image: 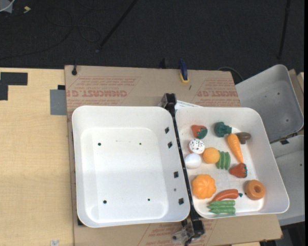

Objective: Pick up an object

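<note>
Lying loose and crowded in the right bin [273, 174], toward the bench's right edge, likely for easy reach from above: carrot [234, 146], pumpkin [204, 186], doughnut [254, 189]. Not being able to tell the jaws' state.

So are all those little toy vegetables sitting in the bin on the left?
No, the small plastic toy vegetables, like the orange pumpkin and the long orange carrot, all lie in the right shallow white bin.
</note>
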Robot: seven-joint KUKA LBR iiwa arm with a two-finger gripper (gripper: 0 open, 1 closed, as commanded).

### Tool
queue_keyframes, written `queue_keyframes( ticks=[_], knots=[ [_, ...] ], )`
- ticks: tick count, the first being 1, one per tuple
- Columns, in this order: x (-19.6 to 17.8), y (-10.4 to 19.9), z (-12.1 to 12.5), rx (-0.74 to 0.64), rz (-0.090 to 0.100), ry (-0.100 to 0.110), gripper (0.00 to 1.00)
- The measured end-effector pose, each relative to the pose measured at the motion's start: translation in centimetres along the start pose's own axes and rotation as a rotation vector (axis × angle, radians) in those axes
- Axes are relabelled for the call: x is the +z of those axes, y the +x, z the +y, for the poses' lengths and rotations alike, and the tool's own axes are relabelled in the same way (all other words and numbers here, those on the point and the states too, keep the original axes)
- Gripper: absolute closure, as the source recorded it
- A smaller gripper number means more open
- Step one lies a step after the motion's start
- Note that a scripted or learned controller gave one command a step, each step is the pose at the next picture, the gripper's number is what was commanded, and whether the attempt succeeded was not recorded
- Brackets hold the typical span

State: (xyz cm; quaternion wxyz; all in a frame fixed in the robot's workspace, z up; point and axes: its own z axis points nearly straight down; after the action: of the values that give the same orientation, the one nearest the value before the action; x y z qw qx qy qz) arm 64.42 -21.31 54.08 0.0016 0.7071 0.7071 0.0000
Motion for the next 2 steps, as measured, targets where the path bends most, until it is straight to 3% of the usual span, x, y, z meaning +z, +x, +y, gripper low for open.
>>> queue_keyframes(
  ticks=[1,2],
  knots=[
    [13.6,4.4,-3.4,-0.003,0.009,0.020,1.00],
    [-0.5,3.7,0.1,-0.004,-0.002,-0.010,1.00]
  ],
)
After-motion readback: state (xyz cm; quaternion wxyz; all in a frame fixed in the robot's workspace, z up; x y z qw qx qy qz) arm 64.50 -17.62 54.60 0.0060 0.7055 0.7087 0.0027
